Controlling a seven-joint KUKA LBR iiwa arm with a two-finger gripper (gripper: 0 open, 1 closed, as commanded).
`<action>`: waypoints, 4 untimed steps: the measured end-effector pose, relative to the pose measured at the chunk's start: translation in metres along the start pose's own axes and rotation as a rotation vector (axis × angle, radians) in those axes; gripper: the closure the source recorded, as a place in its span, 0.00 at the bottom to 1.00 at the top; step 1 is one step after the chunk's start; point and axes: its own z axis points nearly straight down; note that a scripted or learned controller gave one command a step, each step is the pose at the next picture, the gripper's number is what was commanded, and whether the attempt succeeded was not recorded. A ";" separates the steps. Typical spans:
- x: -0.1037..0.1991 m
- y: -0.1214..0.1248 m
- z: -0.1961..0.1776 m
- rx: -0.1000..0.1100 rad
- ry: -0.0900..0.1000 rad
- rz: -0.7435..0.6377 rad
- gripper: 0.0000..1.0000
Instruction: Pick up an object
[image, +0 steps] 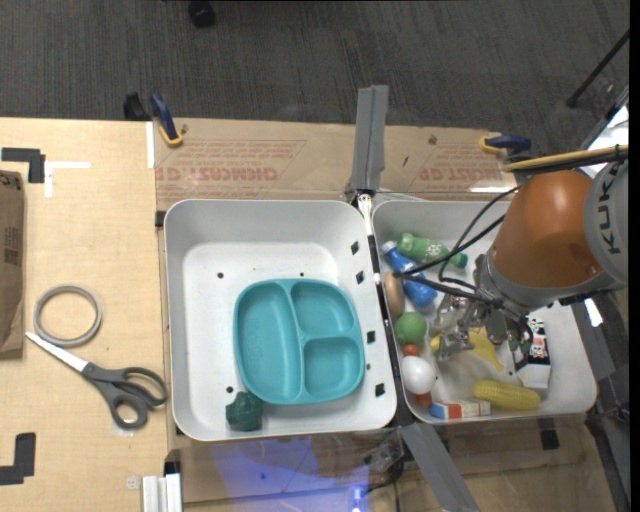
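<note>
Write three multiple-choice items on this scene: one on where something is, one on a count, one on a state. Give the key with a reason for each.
1. Where does the dark green toy lie?
A. In the left bin, at the tray's near-left corner
B. In the right bin
C. On the bench beside the scissors

2. How many compartments has the teal tray?
A. Two
B. Three
C. Four

3. Where does the pincer stand?
A. Over the tray
B. Over the bench on the left
C. Low in the right bin, among the toys

Key:
1 A: the toy sits on the left bin's floor by the tray's front corner.
2 B: one long section on the left and two smaller on the right.
3 C: the arm reaches into the right bin, with the pincer beside the green ball and above the corn cob.
</note>
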 end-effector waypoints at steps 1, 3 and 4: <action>0.000 0.000 0.000 0.000 0.000 -0.001 0.00; 0.030 0.005 0.000 0.000 0.003 0.238 0.00; -0.037 -0.014 -0.001 0.001 -0.002 0.294 0.00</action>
